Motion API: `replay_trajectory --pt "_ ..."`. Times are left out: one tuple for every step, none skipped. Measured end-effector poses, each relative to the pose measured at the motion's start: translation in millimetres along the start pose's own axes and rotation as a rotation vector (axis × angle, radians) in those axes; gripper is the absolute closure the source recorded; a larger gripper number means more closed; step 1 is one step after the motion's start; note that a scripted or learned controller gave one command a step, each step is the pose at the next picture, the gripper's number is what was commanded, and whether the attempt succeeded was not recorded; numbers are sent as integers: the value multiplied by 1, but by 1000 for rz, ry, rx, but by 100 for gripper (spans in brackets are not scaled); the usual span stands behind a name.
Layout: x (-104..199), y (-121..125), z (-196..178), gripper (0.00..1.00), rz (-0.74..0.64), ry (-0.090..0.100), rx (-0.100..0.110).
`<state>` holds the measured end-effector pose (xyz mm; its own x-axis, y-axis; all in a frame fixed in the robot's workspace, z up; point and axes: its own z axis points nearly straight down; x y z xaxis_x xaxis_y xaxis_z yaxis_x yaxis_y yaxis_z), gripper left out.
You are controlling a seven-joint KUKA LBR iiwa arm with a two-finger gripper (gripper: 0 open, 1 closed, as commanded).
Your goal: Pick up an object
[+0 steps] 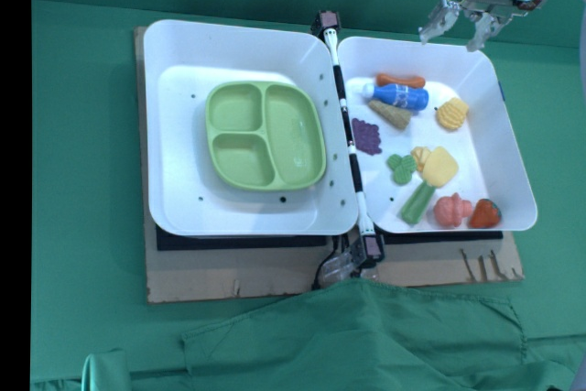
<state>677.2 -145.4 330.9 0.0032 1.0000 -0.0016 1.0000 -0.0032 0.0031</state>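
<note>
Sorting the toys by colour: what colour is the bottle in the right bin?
Blue bottle, with a white cap, seen in the camera view.

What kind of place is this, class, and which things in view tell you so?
Probably a robot test bench, not a kitchen: a gripper hangs open above two white bins, toy food fills the right one, a green plate sits in the left, and green cloth covers the bench.

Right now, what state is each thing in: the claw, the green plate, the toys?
Gripper: open, above the right bin's far edge, holding nothing.
Green divided plate: flat in the left bin.
Blue bottle: lying on its side.
Strawberry: resting in the right bin's near corner.
Purple grapes: lying by the divider.
</note>
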Motion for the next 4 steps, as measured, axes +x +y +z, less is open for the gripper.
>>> replay_trajectory --pt "18 -52 87 0 2 1 8" --pt "55 -29 38 0 -5 0 -7" --pt "46 -87 106 0 3 1 9" --pt "29 -165 145 0 7 -6 -18"
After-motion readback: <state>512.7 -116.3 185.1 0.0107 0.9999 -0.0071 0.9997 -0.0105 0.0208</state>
